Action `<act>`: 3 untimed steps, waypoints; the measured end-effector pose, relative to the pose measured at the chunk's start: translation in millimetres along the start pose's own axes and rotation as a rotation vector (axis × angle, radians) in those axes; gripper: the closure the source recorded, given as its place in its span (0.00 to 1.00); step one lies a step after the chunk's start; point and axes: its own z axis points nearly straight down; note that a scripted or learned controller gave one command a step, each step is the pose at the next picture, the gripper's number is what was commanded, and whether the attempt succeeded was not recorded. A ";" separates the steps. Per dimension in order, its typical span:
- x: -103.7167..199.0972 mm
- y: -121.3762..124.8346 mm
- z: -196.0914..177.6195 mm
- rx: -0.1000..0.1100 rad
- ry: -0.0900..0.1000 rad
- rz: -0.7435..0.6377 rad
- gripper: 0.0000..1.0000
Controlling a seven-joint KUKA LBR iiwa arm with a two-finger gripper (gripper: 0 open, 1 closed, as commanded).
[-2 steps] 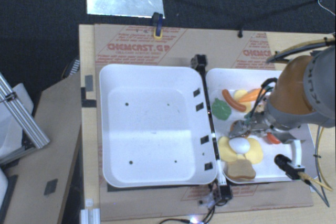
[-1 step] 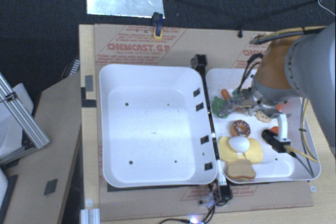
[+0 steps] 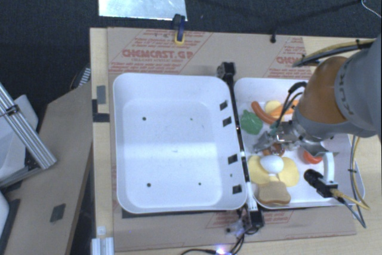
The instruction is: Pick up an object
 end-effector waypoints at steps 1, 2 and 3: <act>16.7 13.3 -0.4 -0.004 -0.001 -0.004 0.00; 16.2 13.8 -11.3 -0.006 -0.001 -0.004 1.00; 44.1 83.2 -107.3 -0.018 -0.002 -0.008 1.00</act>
